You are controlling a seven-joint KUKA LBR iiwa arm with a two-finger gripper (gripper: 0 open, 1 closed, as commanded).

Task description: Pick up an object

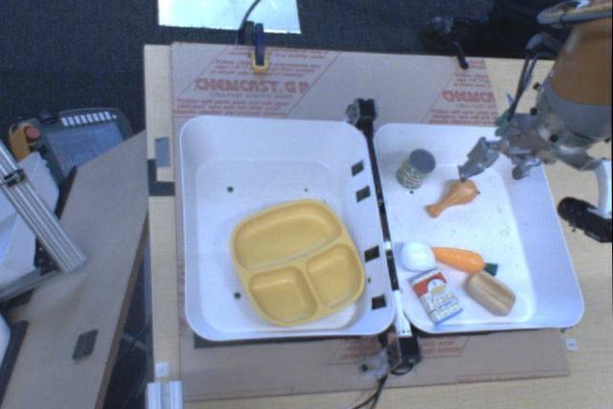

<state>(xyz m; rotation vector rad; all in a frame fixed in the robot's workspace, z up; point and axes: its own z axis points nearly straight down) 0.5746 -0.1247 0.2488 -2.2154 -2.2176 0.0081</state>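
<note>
Over the right white bin [546, 235], your gripper [476, 163], jaws unreadable, hovers by the light, rigid toy drumstick [452, 198]; pinch its narrow shank.

The pincer [476, 164] hangs over the right bin [551, 235], its tips just above the chicken drumstick [453, 197]. Just to its left stands a small can [416, 169]. Nearer the camera than the pincer lie an egg [417, 256], a carrot [459, 259], a small carton [437, 296] and a bread roll [490, 292]. Well to its left, the left bin [206, 206] holds a yellow divided tray [297, 261].
</note>
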